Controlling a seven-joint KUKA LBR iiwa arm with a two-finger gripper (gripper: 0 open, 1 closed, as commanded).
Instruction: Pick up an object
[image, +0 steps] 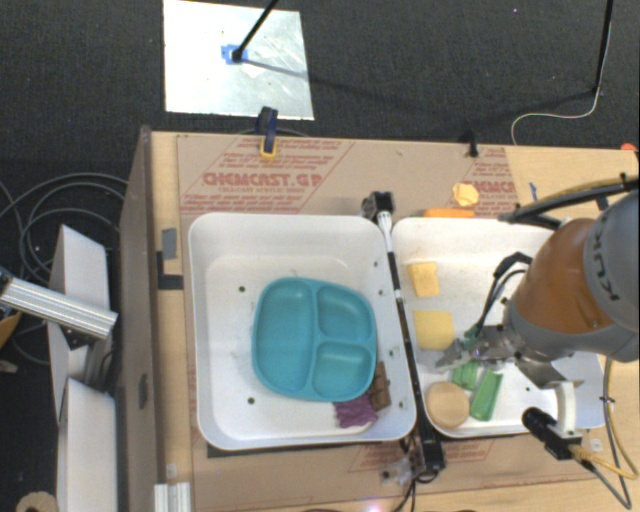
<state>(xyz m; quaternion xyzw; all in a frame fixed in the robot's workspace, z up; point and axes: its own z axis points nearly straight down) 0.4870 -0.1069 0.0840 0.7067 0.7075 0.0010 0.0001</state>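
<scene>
Tool (478, 352) hangs low in the right bin (520, 232), just over green pieces (478, 388) beside a tan disc (447, 405); its opening can't be made out. Reach step, I'd judge. Next: settle over one piece and grip.

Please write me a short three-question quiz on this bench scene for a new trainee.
1. True or false: the teal plate lies in the right bin.
2. Which thing is nearest the gripper? A) purple item B) green block C) orange item
3. How many yellow squares, and, lie in the right bin?

Key: 1 false, it lies in the left bin; 2 B; 3 two.
</scene>
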